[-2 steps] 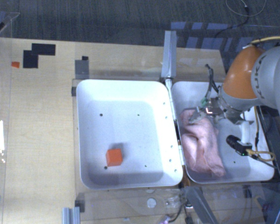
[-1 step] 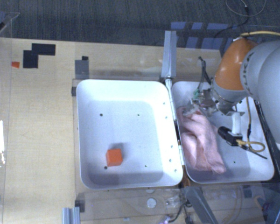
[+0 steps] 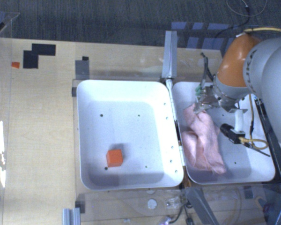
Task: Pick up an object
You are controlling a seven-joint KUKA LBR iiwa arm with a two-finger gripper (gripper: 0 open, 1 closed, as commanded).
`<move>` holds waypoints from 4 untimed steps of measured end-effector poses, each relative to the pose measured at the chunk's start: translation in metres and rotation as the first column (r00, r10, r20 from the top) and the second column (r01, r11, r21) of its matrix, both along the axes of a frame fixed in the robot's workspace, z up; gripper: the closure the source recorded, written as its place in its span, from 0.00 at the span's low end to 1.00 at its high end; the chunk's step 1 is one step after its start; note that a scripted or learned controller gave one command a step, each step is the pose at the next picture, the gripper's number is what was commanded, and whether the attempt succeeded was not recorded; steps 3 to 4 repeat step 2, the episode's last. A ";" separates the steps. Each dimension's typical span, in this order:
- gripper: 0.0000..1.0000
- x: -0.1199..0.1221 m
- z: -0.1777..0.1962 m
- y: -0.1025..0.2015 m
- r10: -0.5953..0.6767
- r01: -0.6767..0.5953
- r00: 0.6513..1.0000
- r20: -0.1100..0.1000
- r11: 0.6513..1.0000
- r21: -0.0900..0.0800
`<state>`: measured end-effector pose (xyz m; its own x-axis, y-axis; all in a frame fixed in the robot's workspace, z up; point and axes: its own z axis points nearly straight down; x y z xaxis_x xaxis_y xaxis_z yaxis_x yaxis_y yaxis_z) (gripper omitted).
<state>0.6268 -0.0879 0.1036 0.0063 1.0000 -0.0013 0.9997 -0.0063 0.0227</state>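
Camera view: my gripper [image 3: 200, 102] sits at the top of the pink cloth [image 3: 203, 142] in the right bin [image 3: 260, 172]; I cannot tell whether the cloth is grasped, nothing lifted yet.

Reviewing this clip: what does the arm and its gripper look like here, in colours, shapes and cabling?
The arm is bulky, rounded and pale grey, with a glossy orange band above the wrist. Below that sits a grey metallic wrist section leading to a small, dark gripper. Thin black cables run along the wrist, and a yellow cable loops beside a black connector.
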 end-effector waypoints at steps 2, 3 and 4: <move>1.00 0.030 0.084 0.037 0.288 -0.288 0.957 -0.012 0.958 -0.003; 1.00 0.030 0.084 0.037 0.288 -0.288 0.957 -0.012 0.958 -0.003; 1.00 0.030 0.084 0.037 0.288 -0.288 0.957 -0.012 0.958 -0.003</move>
